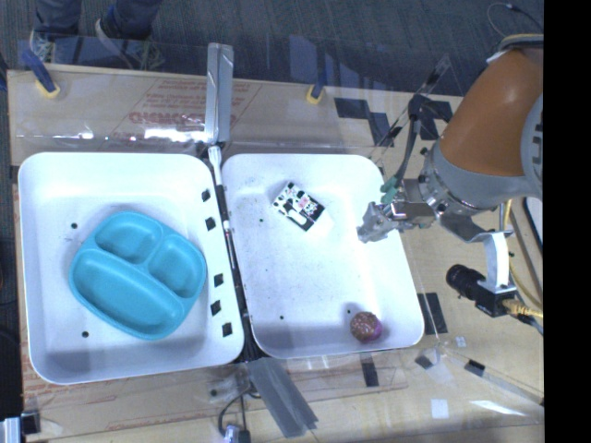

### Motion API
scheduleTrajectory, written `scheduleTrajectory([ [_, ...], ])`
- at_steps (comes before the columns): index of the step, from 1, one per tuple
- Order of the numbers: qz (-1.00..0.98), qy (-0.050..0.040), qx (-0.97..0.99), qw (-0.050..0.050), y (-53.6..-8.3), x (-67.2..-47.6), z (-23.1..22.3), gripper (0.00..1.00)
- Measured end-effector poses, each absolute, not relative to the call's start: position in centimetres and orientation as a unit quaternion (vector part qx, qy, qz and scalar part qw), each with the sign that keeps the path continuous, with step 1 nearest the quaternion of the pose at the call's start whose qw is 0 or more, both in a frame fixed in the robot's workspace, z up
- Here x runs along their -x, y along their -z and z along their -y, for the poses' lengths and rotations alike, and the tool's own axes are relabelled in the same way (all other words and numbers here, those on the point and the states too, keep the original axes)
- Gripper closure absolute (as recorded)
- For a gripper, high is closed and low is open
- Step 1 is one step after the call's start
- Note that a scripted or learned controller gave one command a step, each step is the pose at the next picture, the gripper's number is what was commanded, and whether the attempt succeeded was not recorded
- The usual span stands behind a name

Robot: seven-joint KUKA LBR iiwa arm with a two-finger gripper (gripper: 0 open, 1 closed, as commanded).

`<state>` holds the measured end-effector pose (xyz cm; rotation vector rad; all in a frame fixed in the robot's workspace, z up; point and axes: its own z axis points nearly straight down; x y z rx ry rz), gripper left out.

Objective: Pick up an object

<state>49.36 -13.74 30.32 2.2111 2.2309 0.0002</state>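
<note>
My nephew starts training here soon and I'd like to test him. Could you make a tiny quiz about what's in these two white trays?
1. True or false: the blue divided plate lies in the left bin.
2. How many loose objects lie in the right bin?
3. Which is nearer the gripper: A, the black-and-white patterned item, or B, the small round reddish object?

Key: 1 true. 2 two. 3 A.
</note>
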Motion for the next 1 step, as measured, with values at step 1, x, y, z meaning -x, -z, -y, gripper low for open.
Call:
scheduleTrajectory([
  [1,-0.710,0.0001,-0.704,0.000,-30.29,-49.35,13.74,0.00],
])
